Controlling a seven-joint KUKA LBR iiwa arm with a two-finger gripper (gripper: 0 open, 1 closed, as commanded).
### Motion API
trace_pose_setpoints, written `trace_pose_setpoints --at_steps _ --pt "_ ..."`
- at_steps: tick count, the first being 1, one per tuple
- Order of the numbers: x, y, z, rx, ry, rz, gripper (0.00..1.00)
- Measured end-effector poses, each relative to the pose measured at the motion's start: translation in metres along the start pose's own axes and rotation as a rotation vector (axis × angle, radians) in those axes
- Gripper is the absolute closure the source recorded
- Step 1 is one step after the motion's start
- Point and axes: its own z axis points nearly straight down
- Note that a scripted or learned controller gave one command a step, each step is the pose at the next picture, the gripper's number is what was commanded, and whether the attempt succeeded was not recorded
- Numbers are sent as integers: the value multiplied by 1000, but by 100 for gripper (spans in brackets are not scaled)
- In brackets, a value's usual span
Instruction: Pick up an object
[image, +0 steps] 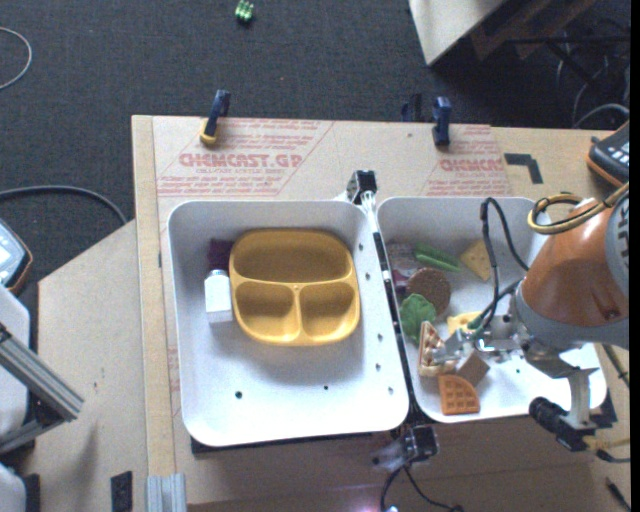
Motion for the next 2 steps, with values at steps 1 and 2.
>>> trace_pose_setpoints --at_steps 1,2 --pt "1 3 3 -5 2 -2 0" --pt "2 6 -10 -16 1 -3 100"
